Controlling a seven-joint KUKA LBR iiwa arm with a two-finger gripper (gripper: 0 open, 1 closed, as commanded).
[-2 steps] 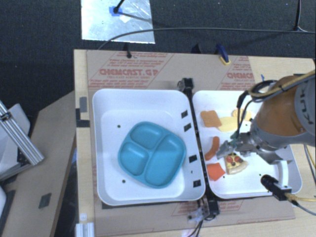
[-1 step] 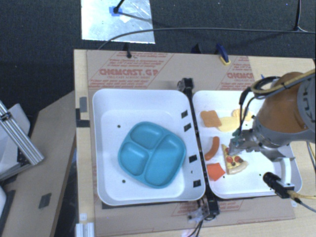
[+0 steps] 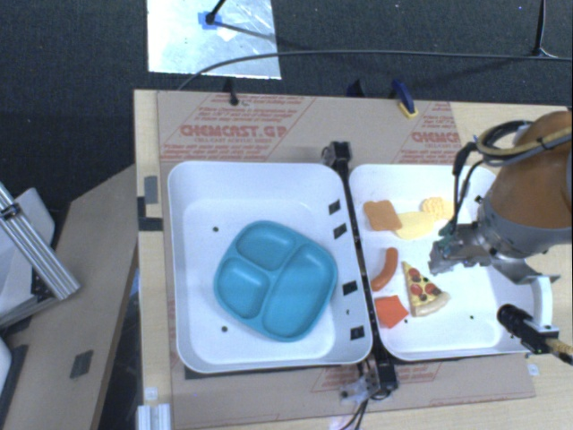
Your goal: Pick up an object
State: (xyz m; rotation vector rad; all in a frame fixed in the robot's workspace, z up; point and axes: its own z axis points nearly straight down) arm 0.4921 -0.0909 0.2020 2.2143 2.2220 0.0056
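Two white bins sit side by side on my bench. From here I see the left bin [image 3: 192, 195] carrying a blue divided plate [image 3: 275, 280], tilted a little, near its middle. The right bin [image 3: 466, 330] holds the toy food, all gathered toward its 9 o'clock side. My arm [image 3: 537, 186] comes in from 3 o'clock, with the gripper [image 3: 445, 256] low over that bin, just at 3 o'clock of the pizza slice [image 3: 423, 289]; I cannot tell how the claw stands. At 12 o'clock of the pizza lie a yellow cheese piece [image 3: 416, 225] and a toast slice [image 3: 382, 215]. A red sausage [image 3: 385, 268] lies at its 9 o'clock, and a small red-orange piece [image 3: 391, 311] sits at 7 o'clock.
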